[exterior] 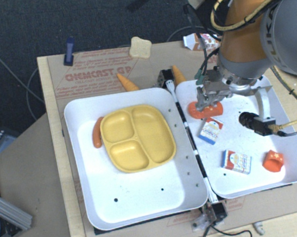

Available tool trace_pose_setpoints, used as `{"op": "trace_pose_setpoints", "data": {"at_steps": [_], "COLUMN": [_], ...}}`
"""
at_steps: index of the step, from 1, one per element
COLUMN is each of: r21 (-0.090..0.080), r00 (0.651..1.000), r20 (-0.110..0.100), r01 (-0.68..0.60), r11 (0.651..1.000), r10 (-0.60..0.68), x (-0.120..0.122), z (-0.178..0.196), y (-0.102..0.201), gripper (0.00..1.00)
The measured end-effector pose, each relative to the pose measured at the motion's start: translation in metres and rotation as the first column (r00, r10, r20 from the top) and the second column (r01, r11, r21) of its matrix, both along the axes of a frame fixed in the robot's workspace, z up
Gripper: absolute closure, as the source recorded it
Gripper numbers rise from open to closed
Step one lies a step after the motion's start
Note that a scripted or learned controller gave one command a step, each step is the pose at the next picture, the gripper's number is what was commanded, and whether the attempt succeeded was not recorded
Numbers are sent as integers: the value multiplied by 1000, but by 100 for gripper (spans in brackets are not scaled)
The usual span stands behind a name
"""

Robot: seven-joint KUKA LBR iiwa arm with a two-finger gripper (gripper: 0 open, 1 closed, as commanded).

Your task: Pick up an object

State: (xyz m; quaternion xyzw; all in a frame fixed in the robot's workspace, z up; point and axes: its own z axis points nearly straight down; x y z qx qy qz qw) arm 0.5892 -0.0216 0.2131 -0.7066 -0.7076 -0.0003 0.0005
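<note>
We hover our gripper [207, 101] over the orange object [206, 110] in the right bin [295, 168]'s far-left corner to grasp it; its opening we cannot tell.

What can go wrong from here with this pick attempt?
1. The end effector sits low over the flat red-orange item near the right bin's left wall; a flat thing may slip out rather than lift.
2. The small blue-and-white carton lies right beside that item, so it may get nudged or caught along with it.
3. The black cable attachment hangs low over the bin and might drag nearby objects.
</note>
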Motion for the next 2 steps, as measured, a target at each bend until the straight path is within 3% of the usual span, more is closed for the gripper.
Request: {"op": "trace_pose_setpoints", "data": {"at_steps": [1, 2], "r21": [-3, 1], "r00": [1000, 1000], "r20": [2, -3], "r01": [2, 0], "r11": [1000, 1000], "r10": [-2, 0], "x": [55, 32], "z": [-11, -29], "y": [-43, 27], "gripper": [100, 100]}}
